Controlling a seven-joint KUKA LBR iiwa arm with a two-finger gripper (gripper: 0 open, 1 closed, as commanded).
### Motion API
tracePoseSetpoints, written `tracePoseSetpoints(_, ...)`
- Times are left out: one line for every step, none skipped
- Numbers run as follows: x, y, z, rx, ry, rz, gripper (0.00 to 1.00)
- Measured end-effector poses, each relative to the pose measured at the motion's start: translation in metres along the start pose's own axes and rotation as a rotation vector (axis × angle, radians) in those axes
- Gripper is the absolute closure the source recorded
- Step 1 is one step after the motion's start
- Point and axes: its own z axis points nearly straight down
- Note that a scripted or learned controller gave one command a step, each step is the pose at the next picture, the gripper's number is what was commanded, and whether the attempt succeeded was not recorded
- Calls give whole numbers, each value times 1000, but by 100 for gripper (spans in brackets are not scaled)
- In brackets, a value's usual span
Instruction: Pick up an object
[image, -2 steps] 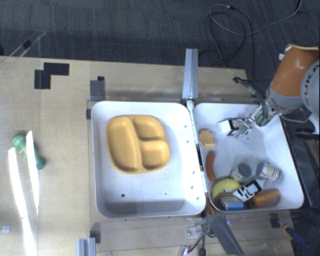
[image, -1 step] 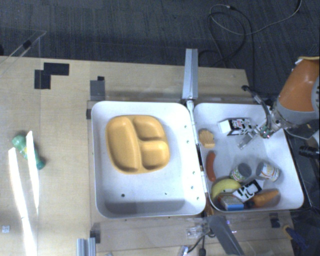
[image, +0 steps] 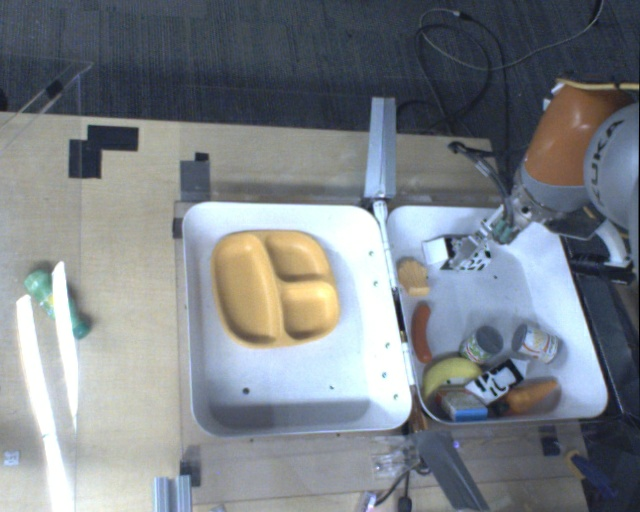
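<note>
My gripper (image: 456, 252) hangs low over the upper part of the right bin (image: 560, 290), with the grey arm and its orange band (image: 560, 140) reaching in from the upper right. Just left of the gripper lies a small tan piece (image: 412, 275). Below that is a red sausage-shaped item (image: 422, 331). Along the bin's lower edge sit a yellow banana-like item (image: 450, 374), two small cans (image: 486, 343) (image: 538, 345), a black-and-white box (image: 498, 380), an orange carrot-like item (image: 530, 395) and a small bluish box (image: 464, 405). I see nothing held in the gripper.
The left bin (image: 215, 390) holds a yellow divided tray (image: 275, 286). A metal divider post (image: 380, 150) stands between the bins at the back. A green-handled tool (image: 58, 305) lies on the bench at far left. Cables (image: 470, 45) trail behind the bench.
</note>
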Motion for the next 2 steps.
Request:
tracePoseSetpoints(-35, -36, -54, -4, -5, 48, 0)
tracePoseSetpoints(6, -87, -49, -2, -2, 86, 0)
